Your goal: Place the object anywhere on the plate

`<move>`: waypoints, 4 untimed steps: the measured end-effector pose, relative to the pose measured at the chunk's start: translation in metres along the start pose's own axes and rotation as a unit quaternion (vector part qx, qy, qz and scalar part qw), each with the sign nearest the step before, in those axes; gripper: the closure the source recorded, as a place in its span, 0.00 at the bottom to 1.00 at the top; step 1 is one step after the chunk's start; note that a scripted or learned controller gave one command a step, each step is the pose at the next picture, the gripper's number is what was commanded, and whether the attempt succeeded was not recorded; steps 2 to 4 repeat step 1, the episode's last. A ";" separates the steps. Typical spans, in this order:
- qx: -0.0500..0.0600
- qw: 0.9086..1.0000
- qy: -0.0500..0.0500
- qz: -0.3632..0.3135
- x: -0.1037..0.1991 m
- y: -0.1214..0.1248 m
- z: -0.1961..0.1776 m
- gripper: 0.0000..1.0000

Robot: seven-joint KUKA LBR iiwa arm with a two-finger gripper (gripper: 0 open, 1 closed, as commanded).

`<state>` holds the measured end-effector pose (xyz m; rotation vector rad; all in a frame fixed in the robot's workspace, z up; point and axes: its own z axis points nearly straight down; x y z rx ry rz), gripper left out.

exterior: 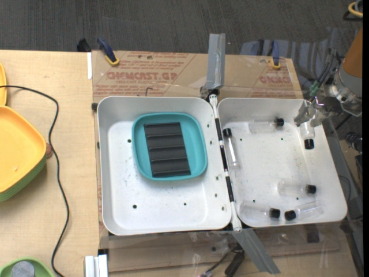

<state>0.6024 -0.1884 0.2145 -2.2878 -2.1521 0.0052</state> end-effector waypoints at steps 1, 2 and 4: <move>0.000 1.000 0.000 0.000 0.000 0.000 0.000 0.00; 0.000 1.000 0.000 0.000 0.000 0.000 0.000 0.00; 0.000 1.000 0.000 0.000 0.000 0.000 0.000 0.00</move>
